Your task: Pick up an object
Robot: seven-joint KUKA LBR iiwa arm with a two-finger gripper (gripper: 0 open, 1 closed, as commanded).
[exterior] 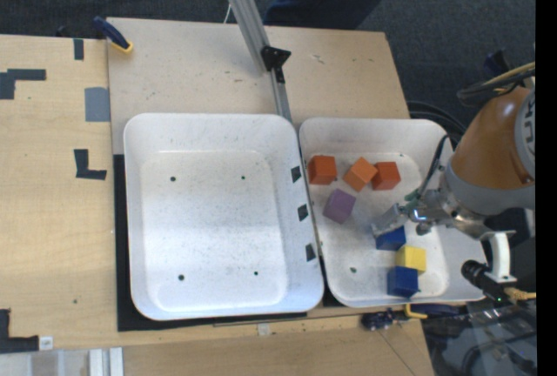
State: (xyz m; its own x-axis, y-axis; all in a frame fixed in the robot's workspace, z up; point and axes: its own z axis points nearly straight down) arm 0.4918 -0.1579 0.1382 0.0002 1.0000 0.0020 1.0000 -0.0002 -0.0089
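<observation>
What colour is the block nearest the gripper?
Blue block, beside the gripper; camera view.

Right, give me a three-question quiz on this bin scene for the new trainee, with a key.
1. True or false: all the blocks lie in the right bin.
2. How many orange blocks sit along the far side of that bin?
A. one
B. two
C. three
3. Which colour is the block lying just beside the gripper, nearer the camera?

Key
1. True. The left bin holds none of the blocks.
2. C. Three: the orange blocks and.
3. Blue: the blue block by the gripper. Further on lie a yellow block, a second blue block, and to the left a purple block.
</observation>
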